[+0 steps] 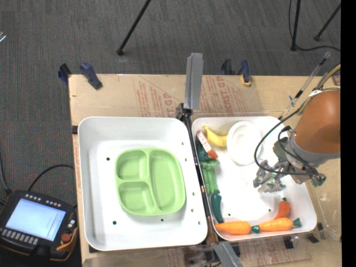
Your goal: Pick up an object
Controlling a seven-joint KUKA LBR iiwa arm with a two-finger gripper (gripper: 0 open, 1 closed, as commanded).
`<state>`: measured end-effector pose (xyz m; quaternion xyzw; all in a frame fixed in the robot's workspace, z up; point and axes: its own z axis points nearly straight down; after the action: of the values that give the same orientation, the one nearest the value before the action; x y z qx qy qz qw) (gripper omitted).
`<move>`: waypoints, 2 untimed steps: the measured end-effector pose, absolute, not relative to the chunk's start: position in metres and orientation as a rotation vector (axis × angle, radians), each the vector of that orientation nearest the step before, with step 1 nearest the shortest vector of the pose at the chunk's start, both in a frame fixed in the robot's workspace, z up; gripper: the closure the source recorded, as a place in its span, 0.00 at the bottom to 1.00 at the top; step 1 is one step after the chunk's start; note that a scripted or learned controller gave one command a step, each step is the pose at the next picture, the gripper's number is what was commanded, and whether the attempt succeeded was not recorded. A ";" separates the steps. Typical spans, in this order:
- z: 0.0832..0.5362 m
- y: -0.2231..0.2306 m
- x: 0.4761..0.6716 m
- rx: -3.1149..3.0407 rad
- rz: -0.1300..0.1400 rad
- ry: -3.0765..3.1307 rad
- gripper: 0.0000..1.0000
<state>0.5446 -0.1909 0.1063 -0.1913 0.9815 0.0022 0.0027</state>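
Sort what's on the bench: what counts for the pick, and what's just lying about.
For the pick: tool; right bin with banana, white bowl, two carrots.

Lying about: green divided plate in the left bin; handheld controller; blue clamps.

A dark grey carpet point(67, 21) with a fine ribbed weave covers the floor, crossed by the thin black legs of a stand point(136, 20) at upper middle and another stand point(308, 21) at upper right. The tabletop point(133, 96) is topped with brown cardboard printed in red, held at its far edge by blue clamps point(89, 74). At lower left a handheld control pendant point(34, 222) with a pale lit screen lies on the carpet, a black cable point(39, 177) looping from it.
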 end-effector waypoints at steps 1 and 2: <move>0.134 -0.175 0.595 -0.437 0.002 3.106 1.00; 0.093 -0.211 0.648 -0.484 -0.003 3.094 1.00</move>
<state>0.6480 -0.2110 0.0925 -0.1547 0.9879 -0.0010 0.0051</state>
